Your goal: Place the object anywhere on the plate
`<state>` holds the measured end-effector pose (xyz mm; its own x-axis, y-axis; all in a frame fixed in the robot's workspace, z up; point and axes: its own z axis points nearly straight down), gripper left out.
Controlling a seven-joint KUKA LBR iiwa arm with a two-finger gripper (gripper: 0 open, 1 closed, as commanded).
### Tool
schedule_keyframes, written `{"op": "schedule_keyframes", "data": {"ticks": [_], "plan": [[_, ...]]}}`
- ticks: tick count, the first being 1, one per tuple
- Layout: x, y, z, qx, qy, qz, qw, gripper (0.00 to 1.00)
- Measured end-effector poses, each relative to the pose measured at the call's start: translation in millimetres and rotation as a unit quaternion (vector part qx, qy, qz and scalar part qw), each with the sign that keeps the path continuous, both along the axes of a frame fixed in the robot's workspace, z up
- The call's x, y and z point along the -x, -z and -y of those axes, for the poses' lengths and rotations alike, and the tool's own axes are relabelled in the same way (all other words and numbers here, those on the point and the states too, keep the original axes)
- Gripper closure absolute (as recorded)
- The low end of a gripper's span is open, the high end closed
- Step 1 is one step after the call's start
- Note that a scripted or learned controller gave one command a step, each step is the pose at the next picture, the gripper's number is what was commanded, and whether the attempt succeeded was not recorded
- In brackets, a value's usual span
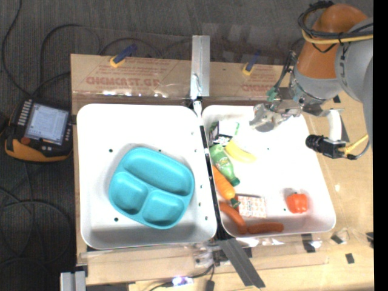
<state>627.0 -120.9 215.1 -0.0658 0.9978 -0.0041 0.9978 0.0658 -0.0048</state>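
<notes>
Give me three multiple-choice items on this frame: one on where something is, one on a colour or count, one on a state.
1. Where does the plate lie?
A. in the left bin
B. in the right bin
C. on the floor

2. What colour is the plate?
A. red
B. turquoise
C. black

3. What is on the plate?
A. a banana
B. a carrot
C. no object yet

Answers:
1 A: the plate sits in the left bin, apart from the food items.
2 B: its three compartments are turquoise.
3 C: the banana, carrot and the rest lie in the right bin, with the gripper above that bin's upper part.
</notes>
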Motion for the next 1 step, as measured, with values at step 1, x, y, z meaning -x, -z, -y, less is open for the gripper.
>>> {"op": "schedule_keyframes", "data": {"ticks": [1], "plan": [[27.9, 34.1, -101.9, -0.0025, -0.057, -0.001, 0.9984, 1.0]]}}
